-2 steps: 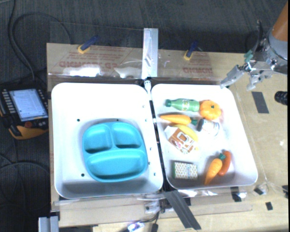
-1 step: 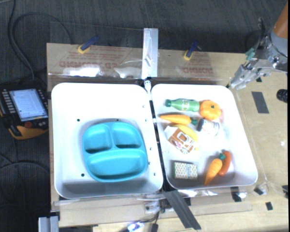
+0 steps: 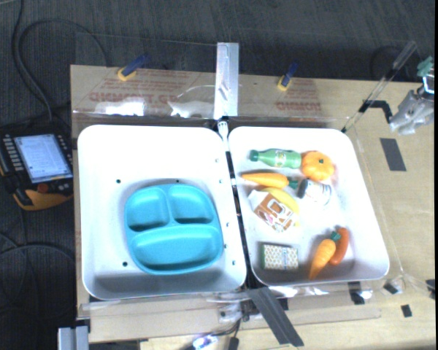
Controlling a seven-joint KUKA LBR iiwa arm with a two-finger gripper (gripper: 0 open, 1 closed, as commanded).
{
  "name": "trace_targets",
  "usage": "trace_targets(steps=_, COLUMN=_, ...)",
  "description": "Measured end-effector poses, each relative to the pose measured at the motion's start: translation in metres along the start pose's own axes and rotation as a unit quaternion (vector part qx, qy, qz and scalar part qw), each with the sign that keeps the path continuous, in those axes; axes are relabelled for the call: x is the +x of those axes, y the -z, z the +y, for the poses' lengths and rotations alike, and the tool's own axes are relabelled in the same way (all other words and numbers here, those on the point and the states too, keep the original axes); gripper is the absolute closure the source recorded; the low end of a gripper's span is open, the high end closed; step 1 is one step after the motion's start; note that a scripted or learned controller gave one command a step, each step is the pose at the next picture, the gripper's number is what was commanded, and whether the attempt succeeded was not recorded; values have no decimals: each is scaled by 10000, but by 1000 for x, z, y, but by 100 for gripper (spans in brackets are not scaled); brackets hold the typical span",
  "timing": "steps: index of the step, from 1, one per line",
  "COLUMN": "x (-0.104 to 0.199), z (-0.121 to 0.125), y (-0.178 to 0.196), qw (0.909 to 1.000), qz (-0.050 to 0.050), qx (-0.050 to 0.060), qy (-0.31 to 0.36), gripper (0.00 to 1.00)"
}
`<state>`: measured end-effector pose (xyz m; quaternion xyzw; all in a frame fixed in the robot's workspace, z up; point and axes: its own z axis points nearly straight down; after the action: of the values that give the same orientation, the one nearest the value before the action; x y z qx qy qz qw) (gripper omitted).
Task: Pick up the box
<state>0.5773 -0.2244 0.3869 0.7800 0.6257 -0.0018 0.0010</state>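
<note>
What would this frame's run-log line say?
phase: pre-grasp | box: right bin, near edge, beside carrot | blue tray: left bin | gripper: outside bins, far right

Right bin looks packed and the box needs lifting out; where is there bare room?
Right bin: bare floor between pumpkin and carrots, along the right wall. Crowded around the banana and box. Left bin: bare strips all round the blue tray.
</note>
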Motion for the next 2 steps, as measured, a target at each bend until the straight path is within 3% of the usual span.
trace_targets(steps=2, x=-1, z=1, y=18, qw=10000, qz=-48, qx=14, qy=1, gripper=100)
